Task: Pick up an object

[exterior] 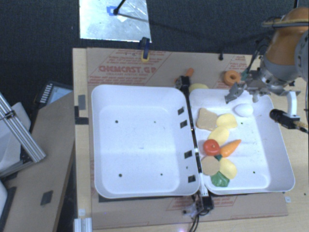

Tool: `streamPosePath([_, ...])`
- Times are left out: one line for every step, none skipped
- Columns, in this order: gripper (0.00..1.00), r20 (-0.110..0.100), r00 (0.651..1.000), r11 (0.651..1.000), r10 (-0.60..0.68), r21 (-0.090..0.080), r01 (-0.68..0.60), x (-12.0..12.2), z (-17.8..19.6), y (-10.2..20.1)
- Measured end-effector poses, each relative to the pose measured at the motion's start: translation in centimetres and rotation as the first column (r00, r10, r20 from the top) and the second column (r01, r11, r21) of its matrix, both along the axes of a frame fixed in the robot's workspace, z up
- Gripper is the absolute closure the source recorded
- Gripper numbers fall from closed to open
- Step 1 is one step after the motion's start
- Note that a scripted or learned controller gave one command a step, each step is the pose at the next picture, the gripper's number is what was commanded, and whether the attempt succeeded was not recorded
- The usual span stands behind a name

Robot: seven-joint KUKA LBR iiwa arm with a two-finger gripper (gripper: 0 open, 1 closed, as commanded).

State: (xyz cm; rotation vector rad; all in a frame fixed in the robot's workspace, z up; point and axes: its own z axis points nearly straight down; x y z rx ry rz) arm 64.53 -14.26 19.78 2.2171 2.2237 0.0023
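**Tool over the right bin's far edge**

Red print on the cardboard sheet (pixel 130 64) under the bins is mirrored and unclear. The right bin (pixel 275 149), smooth white plastic, holds toy food: a tan bread slice (pixel 206 119), a white egg (pixel 244 110), a glossy red tomato (pixel 211 147), a tapered orange carrot (pixel 231 147) and a yellow lemon (pixel 228 168). A ringed doughnut (pixel 231 77) lies on the bench. The tool (pixel 244 94) hangs just beside the egg; I cannot tell how wide it stands.

Bins (pixel 140 100) white, tomato (pixel 211 146) red, carrot (pixel 230 147) orange, egg (pixel 243 110) white, donut (pixel 231 77) orange-brown, bread slice (pixel 207 119) tan, tabletop (pixel 159 64) beige with red print.
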Motion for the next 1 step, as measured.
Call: streamPosePath([0.0, 0.0, 1.0, 1.0, 0.004, 0.002, -0.004, -0.82, -11.7, 5.24])
